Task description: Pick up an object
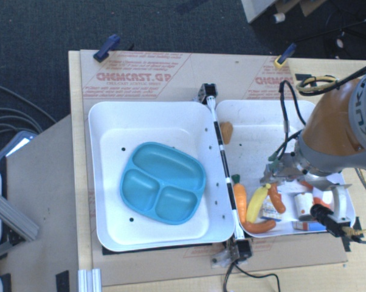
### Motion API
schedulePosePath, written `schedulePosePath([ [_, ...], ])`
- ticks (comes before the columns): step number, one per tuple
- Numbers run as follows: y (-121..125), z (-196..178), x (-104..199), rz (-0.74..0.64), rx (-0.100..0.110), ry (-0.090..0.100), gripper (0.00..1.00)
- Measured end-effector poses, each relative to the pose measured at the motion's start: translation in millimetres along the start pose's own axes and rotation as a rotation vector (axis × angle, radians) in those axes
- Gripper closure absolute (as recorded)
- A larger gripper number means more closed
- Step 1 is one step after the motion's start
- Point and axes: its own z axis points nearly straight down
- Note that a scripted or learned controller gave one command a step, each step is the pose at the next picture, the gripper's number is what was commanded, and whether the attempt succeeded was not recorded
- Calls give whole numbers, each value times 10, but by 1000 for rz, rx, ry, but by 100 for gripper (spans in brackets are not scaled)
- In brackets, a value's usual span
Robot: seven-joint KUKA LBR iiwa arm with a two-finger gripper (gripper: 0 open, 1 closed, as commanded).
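Note:
The right bin (256,107) holds several toy foods bunched at its near left corner. There is an orange carrot (239,199), a yellow banana (255,205), a red-orange sausage (277,201) and a second sausage (259,227) along the near wall. A small brown piece (226,131) lies alone near the far left corner. My gripper (275,176) hangs low over the banana's upper end and the sausage, with the orange-banded wrist (332,126) above it. Nothing is seen held in it.
The left bin (98,163) carries a blue divided plate (163,182). White and red packets (303,204) lie in the right bin's near right part, partly under the arm. Black clips (207,92) hold the wall between the bins. Cables trail by the wrist.

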Motion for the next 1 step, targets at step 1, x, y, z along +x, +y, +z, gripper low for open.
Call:
schedulePosePath([
  [1,152,-939,1010,0,1,1,100],
])
